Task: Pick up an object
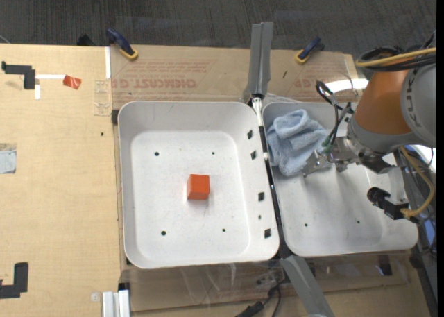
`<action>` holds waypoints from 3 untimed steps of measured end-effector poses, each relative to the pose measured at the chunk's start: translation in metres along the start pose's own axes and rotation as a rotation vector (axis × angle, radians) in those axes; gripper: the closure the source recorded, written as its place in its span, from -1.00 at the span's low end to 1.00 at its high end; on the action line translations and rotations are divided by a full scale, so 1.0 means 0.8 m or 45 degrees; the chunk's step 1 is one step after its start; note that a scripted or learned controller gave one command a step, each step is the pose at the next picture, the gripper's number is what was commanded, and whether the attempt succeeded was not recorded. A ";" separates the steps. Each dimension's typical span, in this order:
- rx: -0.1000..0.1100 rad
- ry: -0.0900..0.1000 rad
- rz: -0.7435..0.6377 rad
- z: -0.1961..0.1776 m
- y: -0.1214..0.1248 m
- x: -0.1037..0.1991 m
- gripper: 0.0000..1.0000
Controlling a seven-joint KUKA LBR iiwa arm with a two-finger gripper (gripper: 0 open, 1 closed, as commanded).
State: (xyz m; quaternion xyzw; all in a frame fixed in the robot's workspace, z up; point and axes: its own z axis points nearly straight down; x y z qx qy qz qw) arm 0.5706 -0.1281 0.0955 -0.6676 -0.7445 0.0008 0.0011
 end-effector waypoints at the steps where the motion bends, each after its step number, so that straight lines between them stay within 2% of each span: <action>1: 0.000 0.000 0.005 -0.011 0.000 -0.002 1.00; 2: -0.002 -0.002 0.232 -0.118 0.037 0.015 1.00; 3: -0.002 -0.001 -0.497 -0.012 -0.010 -0.023 1.00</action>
